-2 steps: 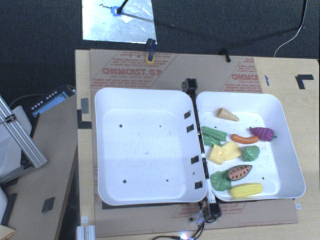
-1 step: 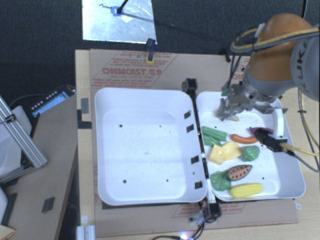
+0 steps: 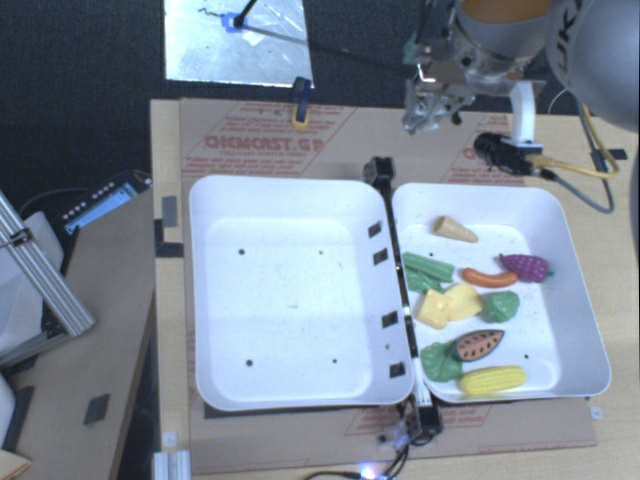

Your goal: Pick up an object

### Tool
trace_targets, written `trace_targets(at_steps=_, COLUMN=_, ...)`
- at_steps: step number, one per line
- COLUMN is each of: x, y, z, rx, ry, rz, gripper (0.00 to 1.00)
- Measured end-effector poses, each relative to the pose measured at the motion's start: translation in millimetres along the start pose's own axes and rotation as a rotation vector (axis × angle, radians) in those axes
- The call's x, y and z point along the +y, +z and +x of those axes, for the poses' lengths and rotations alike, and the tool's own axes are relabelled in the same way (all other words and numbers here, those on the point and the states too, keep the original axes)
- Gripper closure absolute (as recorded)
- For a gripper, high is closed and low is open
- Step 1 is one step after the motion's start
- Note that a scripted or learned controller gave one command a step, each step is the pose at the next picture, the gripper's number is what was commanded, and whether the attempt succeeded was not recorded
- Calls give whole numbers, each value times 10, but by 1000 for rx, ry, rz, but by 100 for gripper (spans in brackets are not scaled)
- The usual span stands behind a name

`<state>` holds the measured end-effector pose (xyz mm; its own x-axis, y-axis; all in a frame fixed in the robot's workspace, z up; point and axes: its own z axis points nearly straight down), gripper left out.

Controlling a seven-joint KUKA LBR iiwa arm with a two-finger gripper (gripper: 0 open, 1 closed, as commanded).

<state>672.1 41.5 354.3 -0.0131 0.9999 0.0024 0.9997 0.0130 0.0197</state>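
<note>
Toys, small plastic food pieces, all sit in the right bin, well below and in front of the gripper, which hangs high over the desk past the bin's far rim; nothing is between the fingers, and whether they are wide or narrow I cannot tell at this size. Nearest the gripper is the wedge; further off are the green beans, sausage, grapes, cheese and corn. Pieces are bunched mid-bin, so the wedge, lying apart, looks like the easiest grab. Left bin holds none, likely the drop side.
</note>
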Motion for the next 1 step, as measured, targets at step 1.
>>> trace_targets(at_steps=1, x=-9, y=-875, z=548, rx=1, ry=2, rz=7, gripper=100)
